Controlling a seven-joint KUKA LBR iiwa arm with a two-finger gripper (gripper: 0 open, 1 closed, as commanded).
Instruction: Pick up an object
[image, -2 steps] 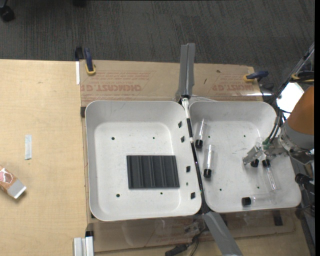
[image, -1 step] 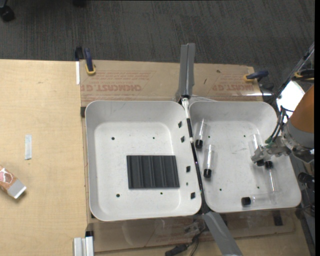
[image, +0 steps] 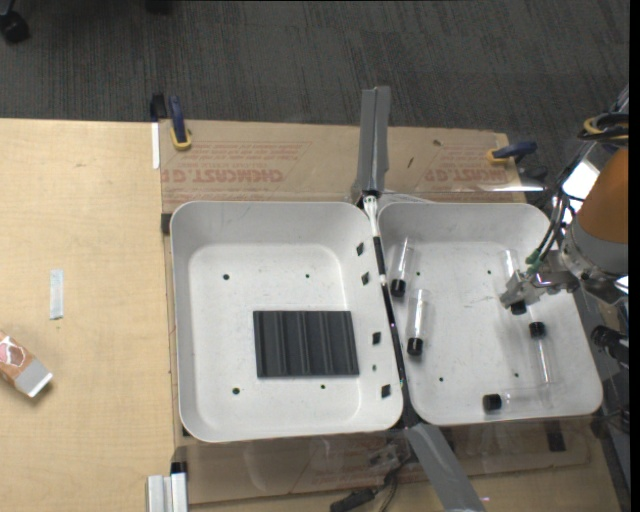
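In the right bin (image: 470, 232) lie several clear tubes with black caps. One tube (image: 398, 266) and a second tube (image: 416, 318) rest near the bin's left wall. A third tube (image: 541, 356) lies near the right wall, and another tube (image: 516, 400) sits along the front rim. My gripper (image: 520, 296) hangs low over the right side of this bin, just above a small black cap (image: 518, 308). In the left bin (image: 200, 300) a dark ribbed rectangular block (image: 305, 343) lies flat.
A grey divider post (image: 374, 150) rises between the bins at the back. Clamps (image: 178, 128) hold brown cardboard behind the bins. On the wooden bench to the left rest a small white strip (image: 56, 295) and a wrapped item (image: 22, 366).
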